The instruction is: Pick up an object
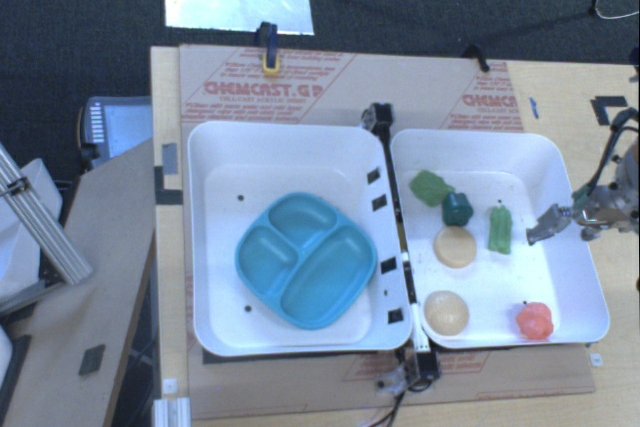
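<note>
The arm (622,177) is cut off by the right edge. The gripper (548,223) is blurred, so its fingers cannot be made out. A grey device (112,129) at left sits partly behind the bench.

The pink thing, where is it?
The pink thing lies in the right bin's near right corner, to the right of a tan round piece.
</note>
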Available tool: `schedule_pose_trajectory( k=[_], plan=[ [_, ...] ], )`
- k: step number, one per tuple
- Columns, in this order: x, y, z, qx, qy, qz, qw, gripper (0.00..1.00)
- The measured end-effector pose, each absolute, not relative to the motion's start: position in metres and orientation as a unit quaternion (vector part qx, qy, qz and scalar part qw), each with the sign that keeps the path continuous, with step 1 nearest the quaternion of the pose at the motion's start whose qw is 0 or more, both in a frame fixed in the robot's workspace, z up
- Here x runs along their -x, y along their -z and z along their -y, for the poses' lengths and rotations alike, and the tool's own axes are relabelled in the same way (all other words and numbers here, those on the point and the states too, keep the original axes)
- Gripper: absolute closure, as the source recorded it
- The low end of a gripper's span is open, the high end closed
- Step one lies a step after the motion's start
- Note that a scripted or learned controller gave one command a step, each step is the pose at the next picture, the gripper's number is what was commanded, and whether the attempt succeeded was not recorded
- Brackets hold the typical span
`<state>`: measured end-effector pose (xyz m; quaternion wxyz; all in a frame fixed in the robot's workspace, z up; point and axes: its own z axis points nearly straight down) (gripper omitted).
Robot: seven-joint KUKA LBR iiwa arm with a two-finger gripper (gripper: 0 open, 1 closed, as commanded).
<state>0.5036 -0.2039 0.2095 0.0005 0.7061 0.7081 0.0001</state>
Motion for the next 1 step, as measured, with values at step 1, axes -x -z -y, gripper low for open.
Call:
schedule_pose_trajectory(
  k=[1],
  plan=[
    [-0.5111,-0.1632,0.1991,-0.706,0.0004,-0.708,-0.001,0.00]
  ],
)
